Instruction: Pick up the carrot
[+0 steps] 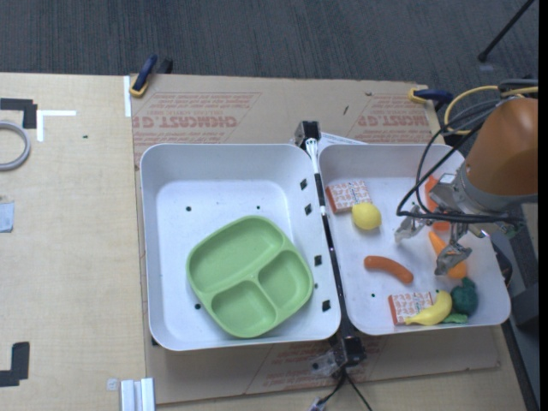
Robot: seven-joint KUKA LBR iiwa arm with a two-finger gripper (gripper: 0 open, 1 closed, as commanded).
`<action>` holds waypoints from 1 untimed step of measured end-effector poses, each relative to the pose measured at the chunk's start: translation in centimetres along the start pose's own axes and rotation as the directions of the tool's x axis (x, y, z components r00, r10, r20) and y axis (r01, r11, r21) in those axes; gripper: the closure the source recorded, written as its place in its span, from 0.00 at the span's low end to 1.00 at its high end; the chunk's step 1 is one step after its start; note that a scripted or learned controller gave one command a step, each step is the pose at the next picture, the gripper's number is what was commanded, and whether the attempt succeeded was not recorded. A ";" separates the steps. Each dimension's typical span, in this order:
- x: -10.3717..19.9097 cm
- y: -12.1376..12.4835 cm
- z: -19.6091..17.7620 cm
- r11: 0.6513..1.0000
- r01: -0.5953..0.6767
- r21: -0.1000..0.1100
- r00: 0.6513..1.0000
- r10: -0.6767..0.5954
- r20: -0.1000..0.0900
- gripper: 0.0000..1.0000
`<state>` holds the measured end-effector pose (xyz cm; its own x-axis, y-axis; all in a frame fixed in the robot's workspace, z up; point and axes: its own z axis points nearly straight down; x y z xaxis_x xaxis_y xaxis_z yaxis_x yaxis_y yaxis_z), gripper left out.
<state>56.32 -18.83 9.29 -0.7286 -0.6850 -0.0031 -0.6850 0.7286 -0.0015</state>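
dark carpet floor, wooden bench

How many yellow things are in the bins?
2, both in the right bin: a lemon near the left wall, and a banana at the front. The arm may hide others.

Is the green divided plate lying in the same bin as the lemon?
No: the green divided plate lies in the left bin, while the lemon sits in the right bin.

Carrot: orange, lying at the right side of the right bin, partly hidden beneath the end effector.
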 end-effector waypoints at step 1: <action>-1.2 1.3 0.0 0.945 0.328 0.000 0.945 -0.328 0.000 0.00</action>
<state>56.30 -17.06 9.29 -0.4633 -0.8862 -0.0027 -0.8862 0.4633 -0.0023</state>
